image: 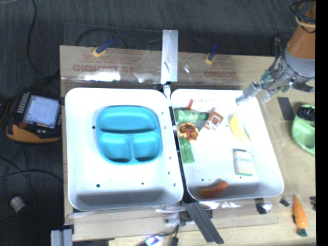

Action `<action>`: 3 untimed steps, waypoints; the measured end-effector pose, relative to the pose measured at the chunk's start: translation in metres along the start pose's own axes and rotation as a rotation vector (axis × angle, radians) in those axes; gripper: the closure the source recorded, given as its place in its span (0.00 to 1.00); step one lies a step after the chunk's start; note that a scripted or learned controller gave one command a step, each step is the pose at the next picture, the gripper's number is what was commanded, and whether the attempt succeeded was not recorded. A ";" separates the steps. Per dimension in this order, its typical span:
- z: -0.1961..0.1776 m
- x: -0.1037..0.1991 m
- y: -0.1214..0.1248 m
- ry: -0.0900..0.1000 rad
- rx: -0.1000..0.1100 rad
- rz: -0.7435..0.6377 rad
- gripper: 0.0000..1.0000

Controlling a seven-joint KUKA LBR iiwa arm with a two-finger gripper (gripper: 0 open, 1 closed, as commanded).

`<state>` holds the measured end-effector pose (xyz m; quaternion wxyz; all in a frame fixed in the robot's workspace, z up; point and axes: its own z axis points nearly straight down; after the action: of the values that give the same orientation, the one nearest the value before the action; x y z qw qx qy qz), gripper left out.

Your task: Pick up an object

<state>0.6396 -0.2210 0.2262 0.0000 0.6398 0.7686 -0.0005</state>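
**Arm poised at the right bin's far corner, nothing in its grip**

The pickable things lie loose in the right bin (271, 168). A yellow banana-like piece (238, 127) rests near the far right wall, smooth and curved. Toward the near side sits a small pale box with a dotted face (244, 162), flat and rectangular, and an orange sausage-shaped item (212, 188) lies against the near wall. Along the divider a cluster crowds together: a green packet (189, 116), a round brown-and-orange item (188, 131), a long green strip (185, 150) and a small red-and-white carton (214, 119). Their scatter looks like loose dumping, not deliberate placing, so the isolated pieces probably offer the easier grasps.

The gripper (245, 97) hangs over the bin's far right corner, just above the banana-like piece, its pale slim tip pointing left and downward. Whether the jaws are open or closed I cannot tell; nothing is visibly held between them.

The left bin (82, 183) carries a glossy blue moulded tray with three compartments (128, 133). Both bins are shallow white plastic with rounded corners, resting on a brown surface (123, 68).
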 end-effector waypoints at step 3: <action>0.126 0.003 0.000 -0.005 -0.013 -0.186 1.00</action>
<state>0.6386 -0.2181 0.0997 0.0061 0.5658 0.8245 0.0032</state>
